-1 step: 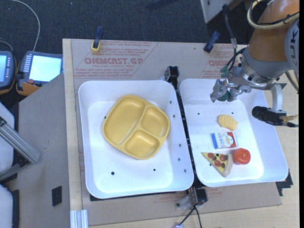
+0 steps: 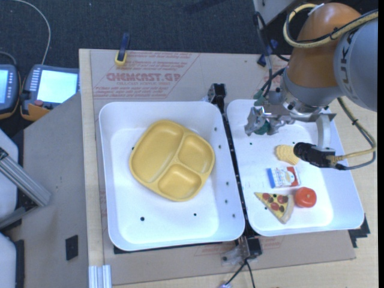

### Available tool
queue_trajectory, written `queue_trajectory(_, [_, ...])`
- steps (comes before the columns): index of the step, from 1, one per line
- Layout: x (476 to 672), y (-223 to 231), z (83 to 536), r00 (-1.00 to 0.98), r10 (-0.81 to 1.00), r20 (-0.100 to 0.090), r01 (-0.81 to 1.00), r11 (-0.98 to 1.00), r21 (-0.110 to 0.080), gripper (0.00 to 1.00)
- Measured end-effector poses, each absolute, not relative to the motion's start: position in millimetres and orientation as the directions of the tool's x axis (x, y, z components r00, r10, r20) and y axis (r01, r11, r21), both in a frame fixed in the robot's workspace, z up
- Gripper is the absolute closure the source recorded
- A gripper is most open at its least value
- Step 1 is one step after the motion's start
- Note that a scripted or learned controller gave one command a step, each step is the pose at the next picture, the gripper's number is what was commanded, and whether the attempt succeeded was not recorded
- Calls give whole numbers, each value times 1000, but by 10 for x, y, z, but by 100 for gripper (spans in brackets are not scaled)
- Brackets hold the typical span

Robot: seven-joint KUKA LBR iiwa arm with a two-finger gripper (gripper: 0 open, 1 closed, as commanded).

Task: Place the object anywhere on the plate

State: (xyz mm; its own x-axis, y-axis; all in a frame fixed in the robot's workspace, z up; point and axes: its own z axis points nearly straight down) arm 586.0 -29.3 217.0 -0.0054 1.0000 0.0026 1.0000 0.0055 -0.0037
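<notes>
Your end effector (image 2: 259, 125) hangs over the right bin's (image 2: 342, 218) far-left corner; I can't tell its state. The yellow plate (image 2: 173, 159) lies left, food items nearer you.

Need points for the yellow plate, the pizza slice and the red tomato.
Yellow three-compartment plastic plate (image 2: 172, 159): camera view, on the ridge where its dividers meet.
Toy pizza slice with red toppings (image 2: 275, 203): camera view, middle of the topped face.
Round red toy tomato (image 2: 305, 197): camera view, centre of its top.
</notes>
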Motion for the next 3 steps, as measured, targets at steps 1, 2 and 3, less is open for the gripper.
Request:
queue_trajectory(1, [5778, 298, 2126, -5, 1000, 2, 1000, 5, -3, 100])
queue_trajectory(2, [5623, 839, 2268, -5, 1000, 2, 1000, 5, 0, 100])
queue_trajectory(3, [5420, 1371, 2350, -7, 1000, 2, 1000, 7, -2, 100])
